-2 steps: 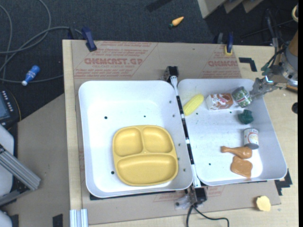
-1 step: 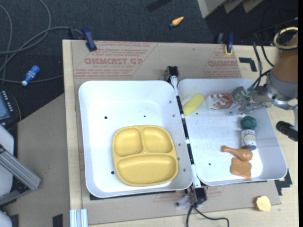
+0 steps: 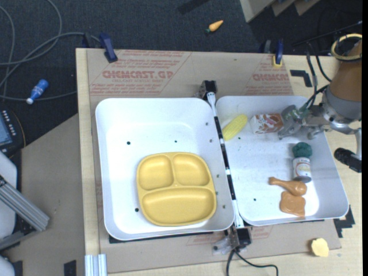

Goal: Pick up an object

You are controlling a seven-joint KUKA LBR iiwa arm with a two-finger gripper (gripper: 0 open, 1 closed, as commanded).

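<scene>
Risk: the gripper (image 3: 290, 121) sits low at the far edge of the right white bin (image 3: 253, 211), w/ a red-and-white crinkly packet (image 3: 267, 122) just beside the fingers and a yellow plastic corn cob (image 3: 234, 127) beyond it. Things are crowded, so a close could nudge the packet away or catch nothing. Can't tell how open the fingers are or if they hold anything. Arm reaches in from the right, wrist bent low over the bin.

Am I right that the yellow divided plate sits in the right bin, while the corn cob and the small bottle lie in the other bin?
Not quite. The camera view shows the yellow divided plate in the left bin, not the right one. The corn cob and the small bottle lie in the other bin, the right bin, as you said.
</scene>
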